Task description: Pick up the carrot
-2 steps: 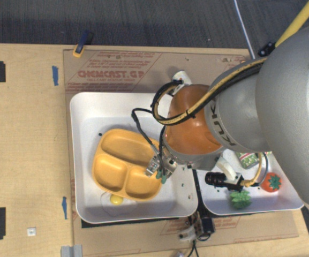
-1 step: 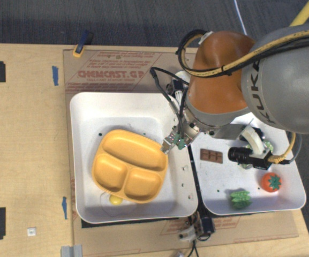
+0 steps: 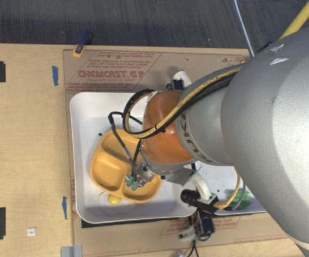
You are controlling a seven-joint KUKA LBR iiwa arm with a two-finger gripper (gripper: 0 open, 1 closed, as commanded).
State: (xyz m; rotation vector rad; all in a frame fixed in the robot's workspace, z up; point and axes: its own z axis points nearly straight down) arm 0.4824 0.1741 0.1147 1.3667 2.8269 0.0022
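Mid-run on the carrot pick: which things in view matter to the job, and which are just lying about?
Job: gripper, low over the left bin; green item in the right bin, half hidden by the arm, possibly the carrot's top, cannot tell.
Lying about: orange divided dish; small yellow piece beside it; yellow-and-blue clip on the bench.

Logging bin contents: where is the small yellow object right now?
The small yellow object lies in the left white bin, near its front edge, just below the yellow-orange bell pepper.

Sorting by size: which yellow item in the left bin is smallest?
The bright yellow bit near the bottom rim; the orange-yellow lobed piece beside it is far larger.
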